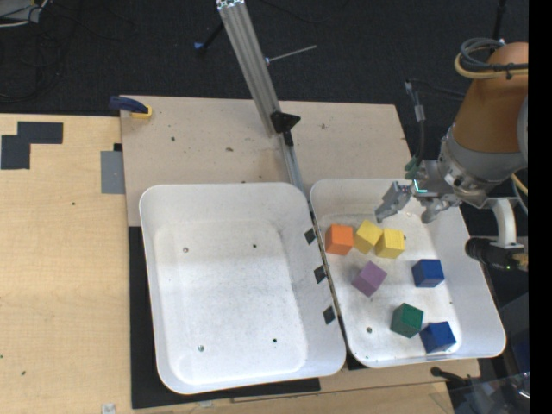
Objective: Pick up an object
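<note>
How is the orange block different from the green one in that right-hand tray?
The orange block sits near the tray's left wall, touching a yellow block; the green block lies toward the tray's near end, close beside a blue block. The orange one is bright, the green one dark. The orange block is nearer the end effector than the green one. Both are small cubes of similar size, resting on the floor of the right tray.
</note>
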Controlling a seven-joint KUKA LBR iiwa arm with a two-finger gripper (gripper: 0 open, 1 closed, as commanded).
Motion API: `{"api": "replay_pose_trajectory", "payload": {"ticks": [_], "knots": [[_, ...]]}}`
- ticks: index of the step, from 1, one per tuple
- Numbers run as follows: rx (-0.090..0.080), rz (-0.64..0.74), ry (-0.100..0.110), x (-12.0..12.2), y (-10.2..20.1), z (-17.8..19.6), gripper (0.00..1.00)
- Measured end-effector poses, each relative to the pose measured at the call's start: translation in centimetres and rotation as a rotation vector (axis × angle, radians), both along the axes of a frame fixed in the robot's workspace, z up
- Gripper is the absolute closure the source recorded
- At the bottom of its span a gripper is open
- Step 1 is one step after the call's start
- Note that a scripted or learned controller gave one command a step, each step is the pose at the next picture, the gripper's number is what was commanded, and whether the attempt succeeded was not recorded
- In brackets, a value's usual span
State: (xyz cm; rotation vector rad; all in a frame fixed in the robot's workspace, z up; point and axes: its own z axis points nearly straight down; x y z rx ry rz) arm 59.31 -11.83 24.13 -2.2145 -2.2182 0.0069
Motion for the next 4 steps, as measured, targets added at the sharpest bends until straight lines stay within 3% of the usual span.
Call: {"api": "replay_pose_trajectory", "payload": {"ticks": [1,3,4], "knots": [[-0.001,-0.002,-0.005,0.1,-0.1,0.2,0.00],[-0.001,-0.002,-0.001,0.0,0.4,-10.8,0.00],[-0.009,-0.006,-0.033,0.7,0.1,-12.0,0.00]]}}
